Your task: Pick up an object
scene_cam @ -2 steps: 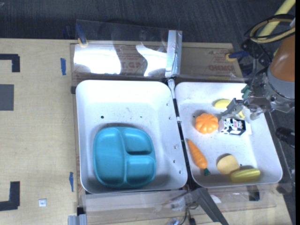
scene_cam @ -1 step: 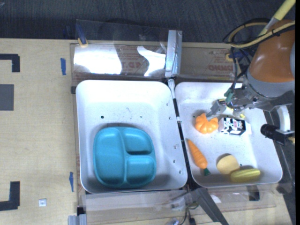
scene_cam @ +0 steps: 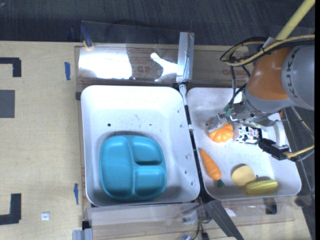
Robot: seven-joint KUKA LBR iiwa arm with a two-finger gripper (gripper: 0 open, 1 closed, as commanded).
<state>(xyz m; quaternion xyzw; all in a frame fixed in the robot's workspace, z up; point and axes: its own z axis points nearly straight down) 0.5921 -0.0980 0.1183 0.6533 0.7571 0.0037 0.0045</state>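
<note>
Left white bin (scene_cam: 95, 104): blue three-compartment plastic tray (scene_cam: 132, 166) fills the near half; floor behind the tray open. Right of the tray: orange carrot (scene_cam: 210, 164), small orange pumpkin (scene_cam: 222, 133), yellow fruits (scene_cam: 243, 174) crowd.

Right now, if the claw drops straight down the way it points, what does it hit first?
Most likely the small orange pumpkin, which sits right under the claw in the right bin. Depth is hard to judge from this slanted view.

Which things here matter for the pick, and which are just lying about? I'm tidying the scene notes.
In play:
gripper, low over the right bin
small orange pumpkin, right beside it, likely the target

Lying about:
carrot
pale yellow round fruit
yellow-green fruit
blue divided tray in the left bin
</note>
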